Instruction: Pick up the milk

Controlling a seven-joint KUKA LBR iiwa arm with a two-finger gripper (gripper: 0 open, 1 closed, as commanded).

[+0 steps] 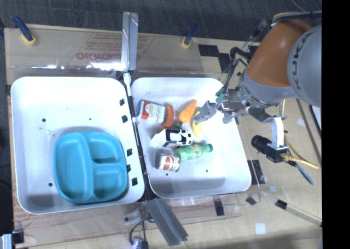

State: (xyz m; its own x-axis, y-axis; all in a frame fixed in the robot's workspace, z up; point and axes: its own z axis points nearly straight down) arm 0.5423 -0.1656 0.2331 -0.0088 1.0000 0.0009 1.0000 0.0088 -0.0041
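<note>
The milk [178, 135] is a small black-and-white carton lying near the middle of the right bin [229, 174]. My gripper [204, 112] hangs over the bin's upper right part, up and to the right of the milk and apart from it. It is beside an orange carrot [187, 111] and just above a yellow item [197, 128]. Nothing shows held in it.
Around the milk lie a green bottle [194, 151], a small can [168, 162] and an orange-labelled container [152, 111]. The left bin [33, 105] holds a blue divided tray [90, 166]. A metal bar [129, 40] stands at the back between the bins.
</note>
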